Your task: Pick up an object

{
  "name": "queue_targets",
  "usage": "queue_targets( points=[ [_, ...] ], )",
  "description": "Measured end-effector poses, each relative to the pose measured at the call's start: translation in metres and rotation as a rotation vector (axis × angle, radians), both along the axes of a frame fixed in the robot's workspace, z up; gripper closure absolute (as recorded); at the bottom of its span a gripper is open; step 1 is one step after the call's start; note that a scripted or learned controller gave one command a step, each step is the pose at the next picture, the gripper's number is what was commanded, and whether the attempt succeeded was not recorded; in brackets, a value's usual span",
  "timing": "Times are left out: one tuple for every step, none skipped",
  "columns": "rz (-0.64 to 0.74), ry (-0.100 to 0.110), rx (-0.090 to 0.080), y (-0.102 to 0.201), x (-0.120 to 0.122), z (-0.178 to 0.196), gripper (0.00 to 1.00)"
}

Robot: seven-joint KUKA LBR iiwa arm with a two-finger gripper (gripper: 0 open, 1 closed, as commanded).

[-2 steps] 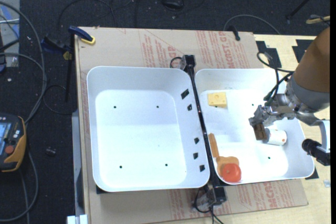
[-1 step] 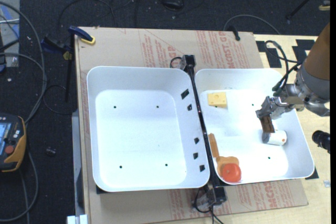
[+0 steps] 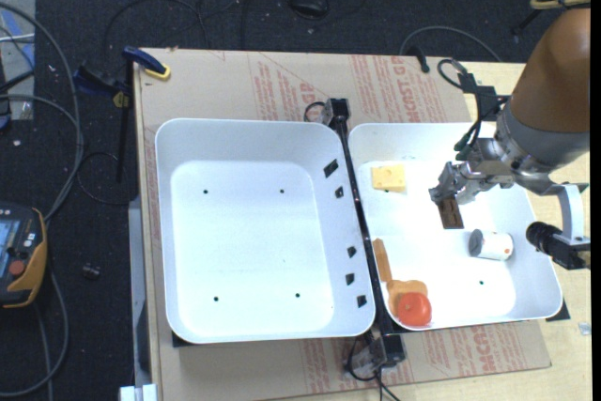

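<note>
Hovered over the right bin (image 3: 535,296), gripper (image 3: 452,205) pointing down, dark fingers (image 3: 453,213) close together; whether shut or gripping anything, impossible to tell. Saw cheese (image 3: 389,177) left of the fingers, a roll (image 3: 491,245) just right and below, a tomato (image 3: 411,307) well below.

The right bin (image 3: 526,296) holds a block (image 3: 389,177), a cylinder (image 3: 491,245) and a ball (image 3: 412,307).

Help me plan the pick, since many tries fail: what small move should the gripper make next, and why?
Probably shift toward the white cylinder and descend. The gripper sits over bare bin floor in the right bin, and that cylinder is its nearest object.
</note>
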State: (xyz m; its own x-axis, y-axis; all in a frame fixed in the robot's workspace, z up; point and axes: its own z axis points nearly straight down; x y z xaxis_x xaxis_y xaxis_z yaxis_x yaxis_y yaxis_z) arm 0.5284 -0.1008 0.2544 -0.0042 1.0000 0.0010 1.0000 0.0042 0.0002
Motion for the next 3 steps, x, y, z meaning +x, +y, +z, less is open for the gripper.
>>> queue_targets(
  points=[
    [0.0,0.0,0.0,0.046,0.006,-0.002,1.0],
    [0.0,0.001,0.0,0.091,0.03,-0.011,1.0],
    [-0.001,0.0,0.0,0.132,0.048,-0.015,1.0]
  ],
)
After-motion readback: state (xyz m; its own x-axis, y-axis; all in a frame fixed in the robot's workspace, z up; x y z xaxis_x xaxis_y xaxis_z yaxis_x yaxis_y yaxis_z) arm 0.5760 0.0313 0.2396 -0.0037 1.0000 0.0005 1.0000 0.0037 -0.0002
